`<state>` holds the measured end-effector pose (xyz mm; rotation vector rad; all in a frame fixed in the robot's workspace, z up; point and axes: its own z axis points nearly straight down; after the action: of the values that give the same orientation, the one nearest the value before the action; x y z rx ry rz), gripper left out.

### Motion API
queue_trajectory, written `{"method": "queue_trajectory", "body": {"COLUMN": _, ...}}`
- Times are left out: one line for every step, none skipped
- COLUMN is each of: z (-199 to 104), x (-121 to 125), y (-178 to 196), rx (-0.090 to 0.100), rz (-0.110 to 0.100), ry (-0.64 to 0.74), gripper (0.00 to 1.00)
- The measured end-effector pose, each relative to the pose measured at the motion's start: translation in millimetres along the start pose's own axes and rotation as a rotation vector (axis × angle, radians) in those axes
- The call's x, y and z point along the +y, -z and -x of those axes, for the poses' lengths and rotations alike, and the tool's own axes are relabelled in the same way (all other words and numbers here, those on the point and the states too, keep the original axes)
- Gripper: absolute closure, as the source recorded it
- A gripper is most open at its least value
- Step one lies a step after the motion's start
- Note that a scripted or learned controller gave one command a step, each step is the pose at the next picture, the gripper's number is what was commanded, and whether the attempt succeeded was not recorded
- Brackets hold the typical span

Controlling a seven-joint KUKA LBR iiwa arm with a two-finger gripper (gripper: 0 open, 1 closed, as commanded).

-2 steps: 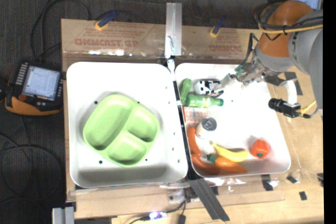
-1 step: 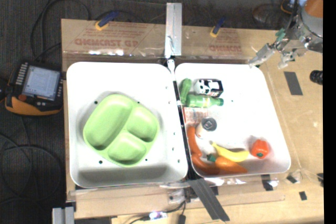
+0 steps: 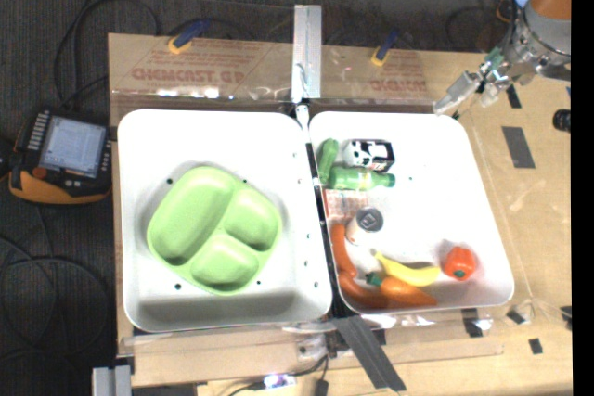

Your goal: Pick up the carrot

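Observation:
The carrot [image 3: 343, 257] is a long orange piece lying along the left wall of the right bin [image 3: 469, 199], its lower end among other items near the front corner. My gripper [image 3: 461, 97] hangs over the bench just beyond that bin's back right corner, far from the carrot. Its fingers look open, with nothing between them.
In the right bin, a yellow banana [image 3: 408, 272], an orange-red tomato-like fruit [image 3: 459, 262] and another orange piece [image 3: 401, 296] crowd the front. A green bottle [image 3: 357, 178], a black-and-white item [image 3: 373, 152] and a grey round cap [image 3: 369, 220] lie behind the carrot. The left bin [image 3: 139, 153] holds a green divided plate [image 3: 215, 227].

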<state>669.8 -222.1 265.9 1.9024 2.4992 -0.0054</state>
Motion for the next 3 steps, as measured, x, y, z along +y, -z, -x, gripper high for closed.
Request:
{"method": "queue_trajectory", "body": {"z": -1.0, "x": 0.2, "y": -39.1, "rx": 0.005, "rz": 0.001, "ry": -0.063, "gripper": 0.00}}
{"method": "queue_trajectory", "body": {"z": -8.5, "x": -32.5, "y": -17.2, "rx": 0.004, "rz": 0.000, "ry": -0.286, "gripper": 0.00}}
{"method": "queue_trajectory", "body": {"z": -9.5, "x": -29.4, "y": 44.5, "rx": 0.000, "rz": 0.000, "ry": -0.099, "gripper": 0.00}}
